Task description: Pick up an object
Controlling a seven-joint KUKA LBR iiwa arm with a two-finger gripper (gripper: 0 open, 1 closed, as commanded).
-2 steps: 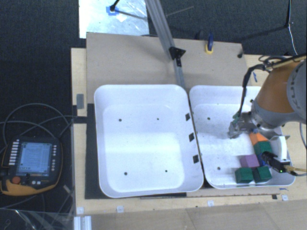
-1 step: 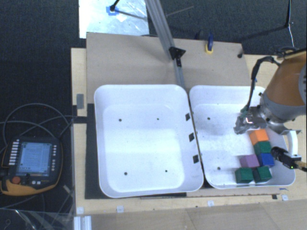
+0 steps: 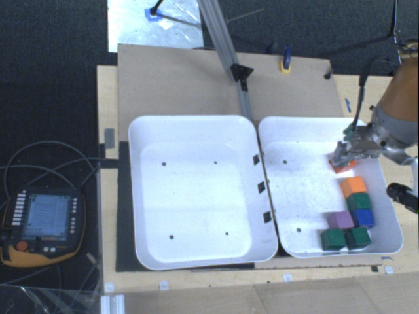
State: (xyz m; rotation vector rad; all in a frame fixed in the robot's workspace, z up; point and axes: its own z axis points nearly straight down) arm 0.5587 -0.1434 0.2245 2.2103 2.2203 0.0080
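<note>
Nowhere legible writing; pincer (image 3: pixel 342 159) over red block (image 3: pixel 344 167).

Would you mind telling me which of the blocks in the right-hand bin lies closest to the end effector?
The red-orange block, directly under the end effector and partly hidden by it. It lies apart from the others, which cluster in the bin's near right corner, starting with the orange block.

Gripper (image 3: pixel 343 157) over red block (image 3: pixel 343 167)
</note>
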